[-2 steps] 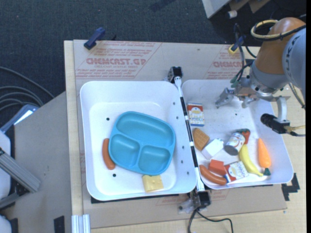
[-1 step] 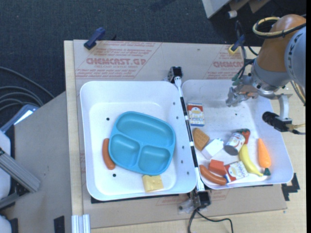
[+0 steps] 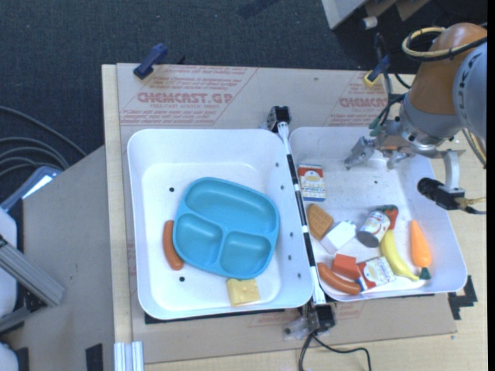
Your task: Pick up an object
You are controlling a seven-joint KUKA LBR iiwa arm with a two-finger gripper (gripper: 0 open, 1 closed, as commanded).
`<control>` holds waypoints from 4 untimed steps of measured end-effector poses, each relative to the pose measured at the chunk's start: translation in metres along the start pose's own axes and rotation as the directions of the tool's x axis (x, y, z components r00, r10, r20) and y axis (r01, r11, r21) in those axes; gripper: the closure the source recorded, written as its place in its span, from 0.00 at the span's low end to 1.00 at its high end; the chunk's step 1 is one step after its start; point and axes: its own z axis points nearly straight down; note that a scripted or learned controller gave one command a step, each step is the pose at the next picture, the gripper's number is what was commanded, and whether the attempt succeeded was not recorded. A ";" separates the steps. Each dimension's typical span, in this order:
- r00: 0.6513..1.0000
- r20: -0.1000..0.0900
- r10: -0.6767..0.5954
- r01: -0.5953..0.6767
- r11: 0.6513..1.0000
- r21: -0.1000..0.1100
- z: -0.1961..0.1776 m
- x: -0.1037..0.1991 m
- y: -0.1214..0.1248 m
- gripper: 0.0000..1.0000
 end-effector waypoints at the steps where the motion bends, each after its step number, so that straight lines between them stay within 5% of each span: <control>1: 1.000 -0.002 0.005 -0.005 1.000 0.006 0.041 0.021 -0.036 0.00; 2: 1.000 -0.002 0.006 -0.006 1.000 0.004 0.030 0.021 -0.035 1.00; 3: 1.000 -0.002 0.006 -0.006 1.000 0.004 0.031 0.021 -0.035 0.00; 4: 1.000 -0.002 0.006 -0.006 1.000 0.003 0.021 0.021 -0.035 1.00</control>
